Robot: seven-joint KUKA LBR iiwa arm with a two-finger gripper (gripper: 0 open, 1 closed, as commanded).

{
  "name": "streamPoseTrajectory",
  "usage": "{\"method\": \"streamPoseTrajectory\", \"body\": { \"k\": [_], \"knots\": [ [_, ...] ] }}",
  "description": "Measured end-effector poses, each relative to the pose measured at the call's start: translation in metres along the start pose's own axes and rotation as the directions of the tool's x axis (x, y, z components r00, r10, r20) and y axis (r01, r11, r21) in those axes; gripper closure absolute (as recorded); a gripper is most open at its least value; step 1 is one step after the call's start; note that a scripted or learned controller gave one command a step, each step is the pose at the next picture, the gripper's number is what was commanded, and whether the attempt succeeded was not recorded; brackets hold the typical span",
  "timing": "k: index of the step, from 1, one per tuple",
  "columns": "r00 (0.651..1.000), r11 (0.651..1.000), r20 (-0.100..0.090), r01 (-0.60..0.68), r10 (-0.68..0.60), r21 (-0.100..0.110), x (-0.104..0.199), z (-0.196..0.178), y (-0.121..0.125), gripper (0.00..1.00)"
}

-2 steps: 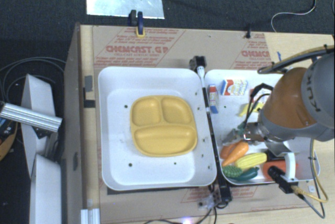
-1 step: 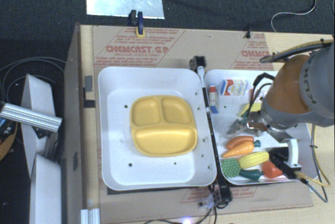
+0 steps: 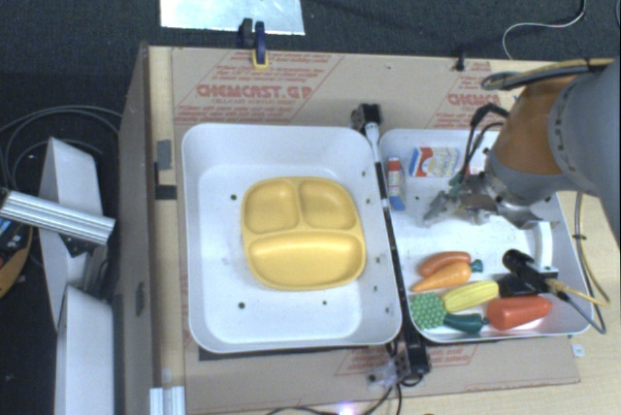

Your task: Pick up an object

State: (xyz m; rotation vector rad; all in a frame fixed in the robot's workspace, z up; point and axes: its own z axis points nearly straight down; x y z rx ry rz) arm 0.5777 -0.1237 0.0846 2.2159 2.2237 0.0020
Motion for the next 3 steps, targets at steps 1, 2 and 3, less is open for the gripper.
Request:
{"method": "streamPoseTrajectory", "body": {
  "k": [1,2,3],
  "knots": [
    [1.0,1.0,-0.001,-0.003,0.003,0.003,0.002,0.001,-0.054,0.0],
    [1.0,1.0,0.001,0.0,0.0,0.0,-0.048,-0.003,0.005,0.0],
    [1.0,1.0,-0.001,0.001,-0.001,-0.002,0.017,-0.07,0.006,0.0]
  ]
}}
